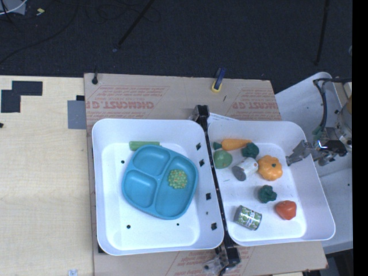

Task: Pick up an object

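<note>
Your pincer [300,152] hovers at the right bin's [322,211] edge; I cannot tell its state. Nearby, the small pumpkin [270,168] looks light, rigid; grip its sides.

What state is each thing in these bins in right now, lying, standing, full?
Blue tray: flat in the left bin, peas in one compartment.
Peas: piled in the tray.
Can: on its side.
White cylinder: on its side.
Carrot: lying flat.
Pumpkin: sitting upright.
</note>
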